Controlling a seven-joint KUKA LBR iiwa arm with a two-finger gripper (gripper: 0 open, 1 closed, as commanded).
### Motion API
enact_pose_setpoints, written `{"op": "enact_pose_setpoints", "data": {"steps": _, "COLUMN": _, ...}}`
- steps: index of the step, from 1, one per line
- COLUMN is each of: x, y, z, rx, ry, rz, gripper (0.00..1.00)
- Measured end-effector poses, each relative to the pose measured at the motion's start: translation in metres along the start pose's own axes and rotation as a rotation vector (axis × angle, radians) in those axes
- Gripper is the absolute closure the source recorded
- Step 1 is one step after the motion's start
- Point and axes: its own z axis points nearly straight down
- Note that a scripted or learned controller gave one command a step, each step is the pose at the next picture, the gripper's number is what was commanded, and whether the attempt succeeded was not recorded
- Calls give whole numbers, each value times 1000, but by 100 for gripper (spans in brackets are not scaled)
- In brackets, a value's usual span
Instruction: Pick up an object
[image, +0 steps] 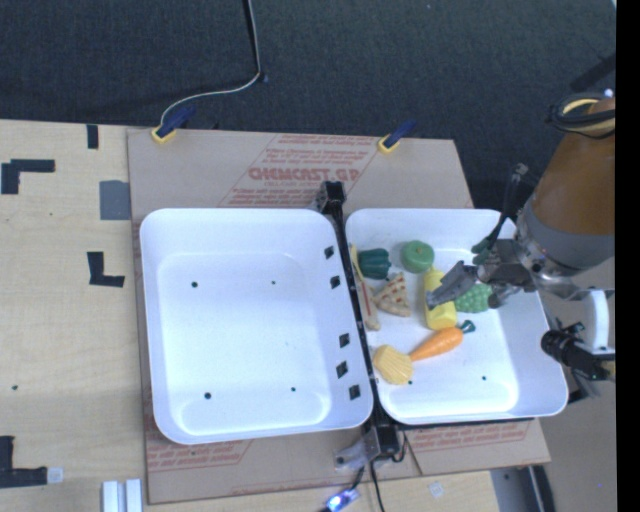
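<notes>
Seen from above at a slant: two shallow white bins side by side on a brown cardboard sheet over a pale wooden bench. Left bin bare white inside. Right bin holding a cluster of toy foods in its upper left part.

Counted in the right bin: one orange carrot, one dark green pepper, one light green round piece, one yellow block, one tan wedge like a pizza slice, one yellow lemon-like piece, one bumpy green piece, one thin tan stick along the left wall.

Carrot near the bin's middle, long axis slanted from 8 o'clock to 2 o'clock, narrow tip toward 8 o'clock touching the lemon-like piece, a small teal stem at the 2 o'clock end. Thin stick lying roughly 12 to 6 o'clock.

Grey arm with orange band entering from 3 o'clock. Dark gripper low over the yellow block and bumpy green piece, at 1 o'clock from the carrot. Cannot tell how wide the pincer stands, nor whether anything sits in it.

Two blue and yellow clamps on the cardboard's top edge, at 11 and 1 o'clock.
</notes>
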Motion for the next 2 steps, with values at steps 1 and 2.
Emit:
{"op": "enact_pose_setpoints", "data": {"steps": 1, "x": -23, "y": 69, "z": 93, "rx": 2, "ry": -2, "rz": 0, "gripper": 0}}
{"op": "enact_pose_setpoints", "data": {"steps": 2, "x": -58, "y": 82, "z": 184, "rx": -5, "ry": 4, "rz": 5, "gripper": 0}}
